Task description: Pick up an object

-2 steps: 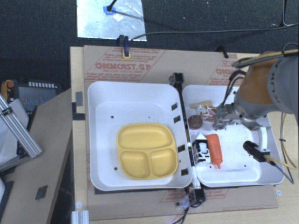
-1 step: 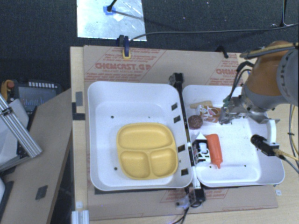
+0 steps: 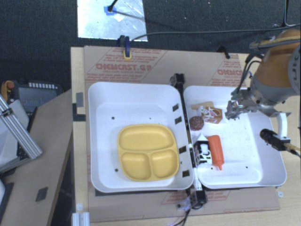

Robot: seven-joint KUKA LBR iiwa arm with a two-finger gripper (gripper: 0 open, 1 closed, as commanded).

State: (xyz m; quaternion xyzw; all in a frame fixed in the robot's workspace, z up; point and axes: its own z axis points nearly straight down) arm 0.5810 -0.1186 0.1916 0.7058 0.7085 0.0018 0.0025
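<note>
The right bin [image 3: 249, 166] holds several small items. An orange bottle-like piece [image 3: 215, 150] lies lengthwise near the bin's left wall, with a black-and-white item [image 3: 202, 153] right beside it. Farther back are a round brown disc [image 3: 196, 123] and a tan and red packet [image 3: 210, 112]. My gripper [image 3: 233, 110] hangs over the back of the right bin, just right of the packet and apart from the orange piece. Nothing shows in its grasp. The grey and orange wrist [image 3: 277, 74] rises behind it.
A yellow three-section plate [image 3: 148, 152] lies in the left bin [image 3: 101, 126]. A black clip row [image 3: 181, 126] runs along the divider between the bins. A black fitting [image 3: 273, 139] juts over the right bin's right rim. Cables cross the board behind.
</note>
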